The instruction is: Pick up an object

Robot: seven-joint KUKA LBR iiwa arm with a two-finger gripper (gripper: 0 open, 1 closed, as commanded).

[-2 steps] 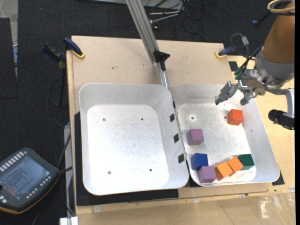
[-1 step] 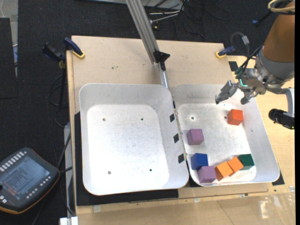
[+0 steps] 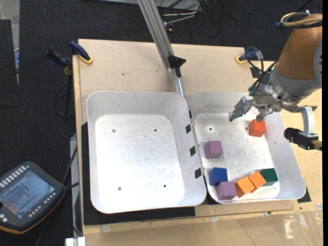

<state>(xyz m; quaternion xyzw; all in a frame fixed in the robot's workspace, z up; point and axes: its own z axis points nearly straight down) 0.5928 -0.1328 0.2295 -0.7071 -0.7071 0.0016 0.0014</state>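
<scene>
Just above orange cube (image 3: 257, 128) in right bin (image 3: 287, 160), claw (image 3: 249, 115) spread open, holding nothing

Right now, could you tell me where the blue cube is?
The blue cube lies in the right bin near its front-left corner, between two purple cubes.
</scene>
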